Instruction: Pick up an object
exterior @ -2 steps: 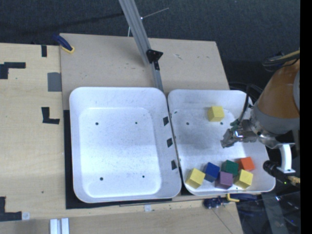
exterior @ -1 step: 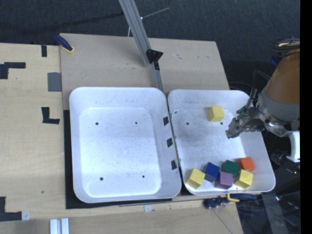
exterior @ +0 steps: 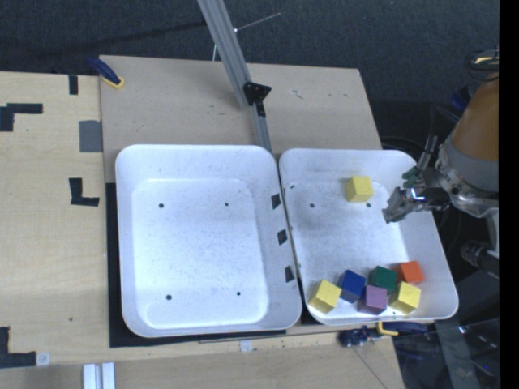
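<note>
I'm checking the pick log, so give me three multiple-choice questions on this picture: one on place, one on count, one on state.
1. Where is the lone yellow cube? A left bin B right bin C bench
2. How many cubes sit in the right bin? A four B five C seven
3. The gripper is: A beside the lone yellow cube, apart B over the left bin C on the blue cube

B, it lies near that bin's far side; C, six cluster at the near edge plus one; A, a gap separates them.

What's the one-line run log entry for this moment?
gripper: over right white bin, nothing seen held | nearest: lone yellow cube, apart | rest: six coloured cubes clustered at near edge | pick: not done
</note>
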Controlling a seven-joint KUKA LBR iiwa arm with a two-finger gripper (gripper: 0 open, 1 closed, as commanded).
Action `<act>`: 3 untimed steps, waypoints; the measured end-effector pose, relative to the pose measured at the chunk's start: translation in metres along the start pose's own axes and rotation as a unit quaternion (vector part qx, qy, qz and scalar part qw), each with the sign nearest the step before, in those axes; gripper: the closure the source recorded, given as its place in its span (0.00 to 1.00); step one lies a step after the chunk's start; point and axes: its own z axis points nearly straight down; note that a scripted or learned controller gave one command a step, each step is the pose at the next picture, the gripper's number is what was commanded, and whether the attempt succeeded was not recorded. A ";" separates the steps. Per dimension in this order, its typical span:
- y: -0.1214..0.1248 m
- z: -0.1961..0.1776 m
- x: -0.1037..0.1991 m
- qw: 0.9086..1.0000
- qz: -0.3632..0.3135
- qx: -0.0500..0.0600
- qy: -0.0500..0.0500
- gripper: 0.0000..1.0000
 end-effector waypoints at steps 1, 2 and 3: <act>0.010 0.015 0.049 1.000 -0.002 0.002 0.001 1.00; 0.035 0.023 0.096 1.000 -0.002 0.002 0.001 1.00; 0.047 0.017 0.144 1.000 -0.002 0.002 0.001 1.00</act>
